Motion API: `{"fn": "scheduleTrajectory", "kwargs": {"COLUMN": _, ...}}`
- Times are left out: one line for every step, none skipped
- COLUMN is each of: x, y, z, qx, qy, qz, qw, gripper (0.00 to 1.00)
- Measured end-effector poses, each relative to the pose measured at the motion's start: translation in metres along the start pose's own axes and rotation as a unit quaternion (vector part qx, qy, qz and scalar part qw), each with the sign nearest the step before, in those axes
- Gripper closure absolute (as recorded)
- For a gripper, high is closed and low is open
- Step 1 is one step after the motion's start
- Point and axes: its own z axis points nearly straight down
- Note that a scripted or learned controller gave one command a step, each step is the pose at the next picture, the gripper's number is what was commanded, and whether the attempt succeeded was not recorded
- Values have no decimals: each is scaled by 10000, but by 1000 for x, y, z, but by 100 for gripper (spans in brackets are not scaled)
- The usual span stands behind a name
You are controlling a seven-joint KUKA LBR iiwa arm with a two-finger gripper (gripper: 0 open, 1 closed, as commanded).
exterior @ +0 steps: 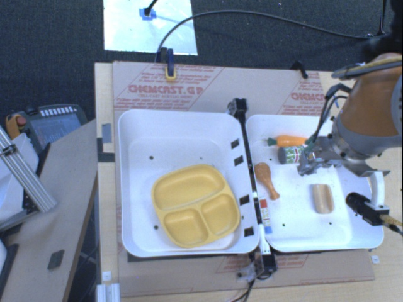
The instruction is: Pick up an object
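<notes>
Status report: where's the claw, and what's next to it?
Claw low in right bin, at small bottle. Carrot just behind. Nothing seen gripped.

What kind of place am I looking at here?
Probably a robotics lab test bench, not a kitchen. A robot arm reaches over two white bins, the food in them looks like toys, such as a chicken drumstick and carrot, and cables trail across the dark carpet.

Grey arm with orange band point(373, 102): cut off at right edge. End effector point(308, 163): finger state indiscernible. Small green-labelled bottle point(291, 155): partly hidden behind it.
</notes>
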Motion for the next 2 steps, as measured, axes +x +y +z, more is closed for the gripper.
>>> {"fn": "scheduleTrajectory", "kwargs": {"x": -4, "y": 2, "z": -64, "qx": -10, "qy": -3, "qz": 3, "qw": 10000, "gripper": 100}}
{"fn": "scheduleTrajectory", "kwargs": {"x": 39, "y": 28, "z": -63, "qx": 16, "qy": 11, "qz": -23, "qw": 10000, "gripper": 100}}
